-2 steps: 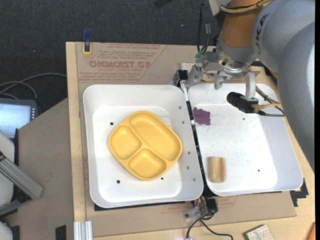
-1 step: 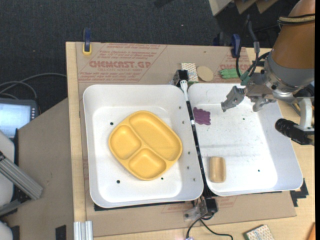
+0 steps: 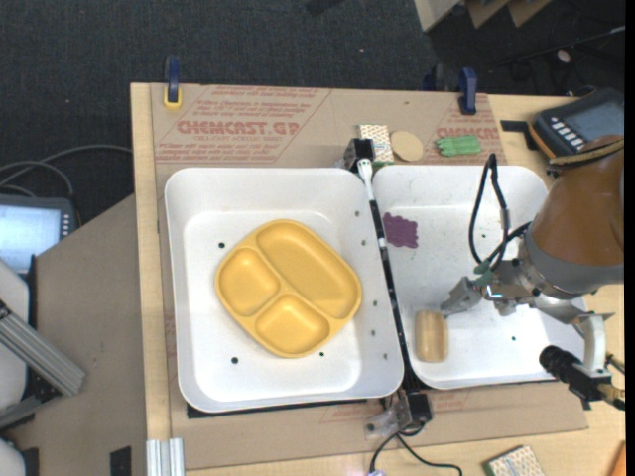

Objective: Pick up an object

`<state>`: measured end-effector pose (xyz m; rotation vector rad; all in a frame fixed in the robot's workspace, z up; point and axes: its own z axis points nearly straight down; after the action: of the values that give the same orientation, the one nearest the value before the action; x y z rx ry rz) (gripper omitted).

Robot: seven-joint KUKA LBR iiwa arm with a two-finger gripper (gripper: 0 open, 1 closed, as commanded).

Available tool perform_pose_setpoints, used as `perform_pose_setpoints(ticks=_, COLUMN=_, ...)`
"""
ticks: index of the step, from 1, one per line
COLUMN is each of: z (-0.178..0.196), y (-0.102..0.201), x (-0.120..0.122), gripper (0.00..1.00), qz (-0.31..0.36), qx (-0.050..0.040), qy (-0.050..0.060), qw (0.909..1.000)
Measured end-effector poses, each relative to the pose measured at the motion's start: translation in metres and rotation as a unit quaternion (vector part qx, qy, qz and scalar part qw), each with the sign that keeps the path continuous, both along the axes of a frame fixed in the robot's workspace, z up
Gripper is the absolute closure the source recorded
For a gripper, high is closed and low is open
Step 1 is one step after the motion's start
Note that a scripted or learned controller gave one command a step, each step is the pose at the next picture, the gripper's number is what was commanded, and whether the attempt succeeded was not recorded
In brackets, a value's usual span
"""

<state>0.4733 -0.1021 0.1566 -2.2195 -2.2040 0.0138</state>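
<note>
A: Scanning from the left: left bin with a yellow divided plate lying flat near its middle, well apart from anything the arm can reach just now.

B: Moving right past the shared rim: right bin, holding a purple scrap near its upper left corner and a tan cylinder lying low at its left side, close to the dividing wall.

A: Beyond the bins, on the table, up top: a round tan piece and a green piece, side by side, outside both bins.

B: Then the hand, low over the right bin floor, just right of the tan cylinder and apart from it. Reads as the approach step, nothing lifted yet.

A: Holding anything?

B: Nothing visible between the fingers. How far open, cannot tell; too small and partly hidden under the wrist to judge.

A: Next move, then?

B: Probably a short shift leftward and down to straddle the tan cylinder, if that is the target, with the closing direction set across its narrow width. Worth minding the nearby bin wall, which leaves little room on the far side and could block one finger or let the cylinder roll away.
</note>
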Motion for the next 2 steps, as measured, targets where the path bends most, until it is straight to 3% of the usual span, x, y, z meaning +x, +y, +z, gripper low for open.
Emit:
perform_pose_setpoints(ticks=1, z=0.029, y=0.048, x=0.006, gripper=0.0, qz=0.005, qx=-0.0019, qy=-0.01, qw=0.9999)
perform_pose_setpoints(ticks=2, z=-0.073, y=-0.012, x=0.008, gripper=0.0, qz=-0.001, qx=0.0011, qy=-0.009, qw=1.0)
